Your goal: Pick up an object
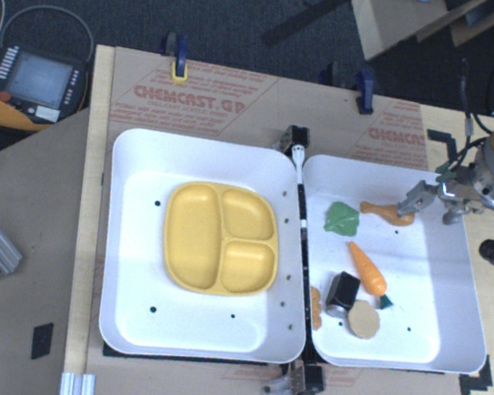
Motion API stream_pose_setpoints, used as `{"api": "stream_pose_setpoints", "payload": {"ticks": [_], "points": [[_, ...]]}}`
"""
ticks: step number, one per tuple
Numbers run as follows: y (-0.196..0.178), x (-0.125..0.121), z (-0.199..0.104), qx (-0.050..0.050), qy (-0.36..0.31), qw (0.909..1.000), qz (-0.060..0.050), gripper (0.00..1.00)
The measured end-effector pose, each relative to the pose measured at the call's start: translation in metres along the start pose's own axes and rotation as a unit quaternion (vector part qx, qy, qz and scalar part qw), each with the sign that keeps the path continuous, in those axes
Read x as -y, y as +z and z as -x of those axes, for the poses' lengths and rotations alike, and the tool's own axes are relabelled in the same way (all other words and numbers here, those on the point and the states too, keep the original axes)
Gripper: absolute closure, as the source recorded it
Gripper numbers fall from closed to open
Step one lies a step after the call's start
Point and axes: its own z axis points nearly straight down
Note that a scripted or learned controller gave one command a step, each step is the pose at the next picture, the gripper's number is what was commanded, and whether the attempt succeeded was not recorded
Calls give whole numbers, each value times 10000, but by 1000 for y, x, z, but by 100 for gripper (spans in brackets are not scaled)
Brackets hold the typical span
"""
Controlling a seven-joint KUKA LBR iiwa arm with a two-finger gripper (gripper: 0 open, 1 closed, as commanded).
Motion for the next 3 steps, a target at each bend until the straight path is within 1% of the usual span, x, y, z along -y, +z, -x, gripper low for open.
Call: {"api": "stream_pose_setpoints", "payload": {"ticks": [1,2,3], "points": [[44,2,-4,-4,-4,10000,-4,0],[66,2,-5,-1,-5,10000,3,0],[53,1,-5,10,-9,10000,29,100]]}}
